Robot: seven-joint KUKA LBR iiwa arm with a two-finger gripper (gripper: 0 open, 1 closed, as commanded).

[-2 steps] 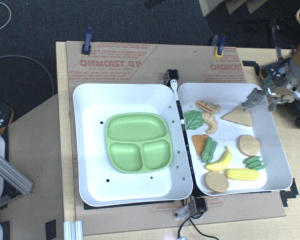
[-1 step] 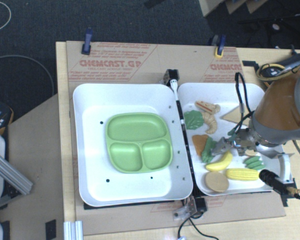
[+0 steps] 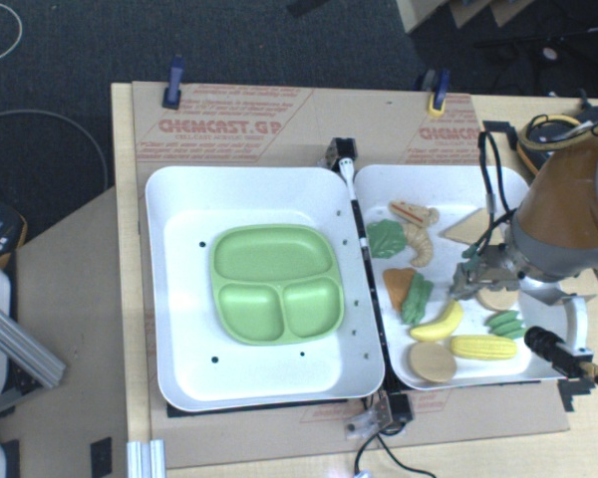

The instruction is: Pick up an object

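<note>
Here the claw [image 3: 475, 279], grip state impossible to tell, hangs low in the right bin [image 3: 498, 179] near the banana [image 3: 439, 325]; it should centre over one toy before pinching.

Grey arm [image 3: 563, 237], orange band, black cables

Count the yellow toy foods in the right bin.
2: a curved yellow plastic banana near the bin's middle, and a yellow plastic corn cob just right of it. The arm may hide more.

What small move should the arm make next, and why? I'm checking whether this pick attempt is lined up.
Probably lower straight down a little. The gripper hangs over the right bin, just above a tan disc and right of the banana, with nothing seen between its fingers.
</note>
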